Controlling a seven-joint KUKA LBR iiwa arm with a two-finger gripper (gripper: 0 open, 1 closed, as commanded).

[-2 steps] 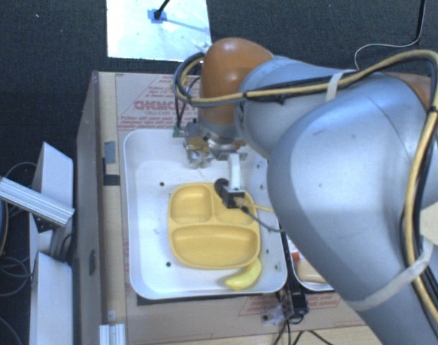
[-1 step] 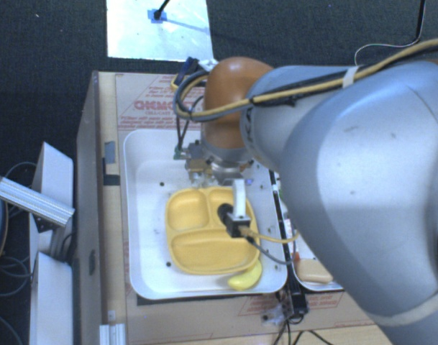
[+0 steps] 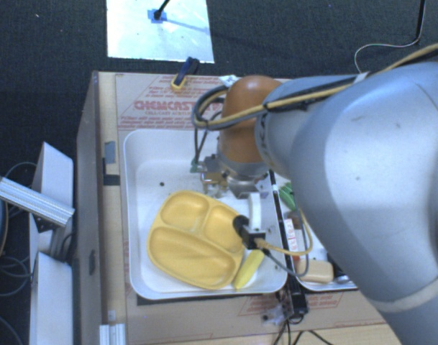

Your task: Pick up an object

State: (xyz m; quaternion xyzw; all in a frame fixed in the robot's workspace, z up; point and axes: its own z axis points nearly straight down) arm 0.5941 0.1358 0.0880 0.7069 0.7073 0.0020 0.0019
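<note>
A dark grey speckled carpet floor (image 3: 46,49) surrounds the brown cardboard-covered surface (image 3: 161,103). A pale square sheet (image 3: 157,20) lies on the floor behind it, and a ribbed silver metal rail (image 3: 32,200) slants at left.

Single fixed camera above bench (image 3: 204,106), slanted downward, arm (image 3: 362,171) close at right
</note>
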